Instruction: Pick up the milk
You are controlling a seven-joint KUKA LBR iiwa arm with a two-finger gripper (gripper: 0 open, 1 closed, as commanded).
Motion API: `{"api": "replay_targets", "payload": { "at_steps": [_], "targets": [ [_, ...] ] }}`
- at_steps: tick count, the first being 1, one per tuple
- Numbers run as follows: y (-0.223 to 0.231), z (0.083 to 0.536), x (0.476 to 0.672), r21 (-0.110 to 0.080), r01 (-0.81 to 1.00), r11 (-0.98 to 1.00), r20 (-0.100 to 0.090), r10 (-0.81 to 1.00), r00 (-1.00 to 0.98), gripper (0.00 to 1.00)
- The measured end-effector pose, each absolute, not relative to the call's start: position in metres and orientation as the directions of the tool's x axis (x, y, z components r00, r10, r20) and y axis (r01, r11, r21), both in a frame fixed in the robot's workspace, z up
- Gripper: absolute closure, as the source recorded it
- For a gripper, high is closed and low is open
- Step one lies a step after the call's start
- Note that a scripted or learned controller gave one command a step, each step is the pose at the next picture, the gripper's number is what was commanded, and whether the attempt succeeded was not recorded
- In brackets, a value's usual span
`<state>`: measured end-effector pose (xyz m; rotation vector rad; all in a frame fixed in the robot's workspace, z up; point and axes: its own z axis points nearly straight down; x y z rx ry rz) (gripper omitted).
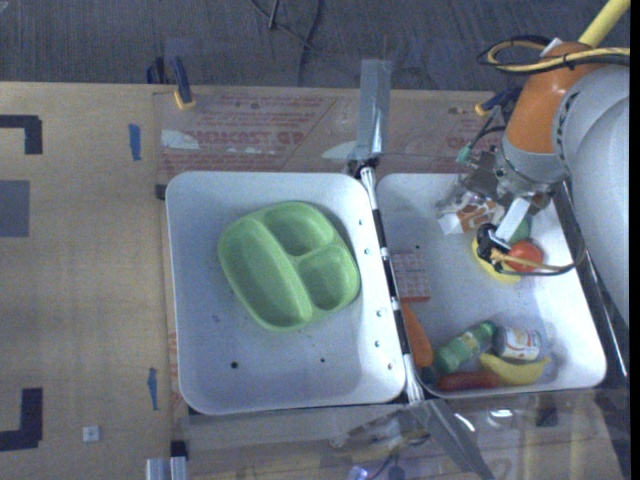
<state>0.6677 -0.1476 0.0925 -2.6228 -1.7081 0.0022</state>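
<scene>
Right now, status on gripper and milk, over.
Gripper down at right white bin far end. Likely milk, small white bottle, lies at near end, apart from it. Yellow banana against bottle.

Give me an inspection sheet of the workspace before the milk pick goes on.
Surface: wooden bench bearing a left bin and a right bin, both white.
Job's things: milk uncertain; either the small white carton beside the gripper or the white bottle by the banana, both in the right bin.
Clutter: green divided plate in the left bin; carrot, green bottle, banana and a red item in the right bin.
Gripper: over the right bin's far end, arm entering from the right.
Cables: dark cable on the carpet beyond the bench.
Surroundings: grey carpet; blue tape on the bench.
</scene>
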Motion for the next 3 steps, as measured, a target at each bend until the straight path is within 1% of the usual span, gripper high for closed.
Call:
{"api": "replay_targets", "payload": {
  "at_steps": [1,2,3],
  "targets": [
    [-0.149,0.1,0.667,-0.018,0.914,-0.404,0.0,0.915,0.405,1.0],
    [-0.064,0.209,0.667,-0.004,0.908,-0.419,-0.003,0.908,0.419,1.0],
    [-0.034,0.208,0.658,-0.009,0.883,-0.469,-0.004,0.883,0.469,1.0]
  ]
}}
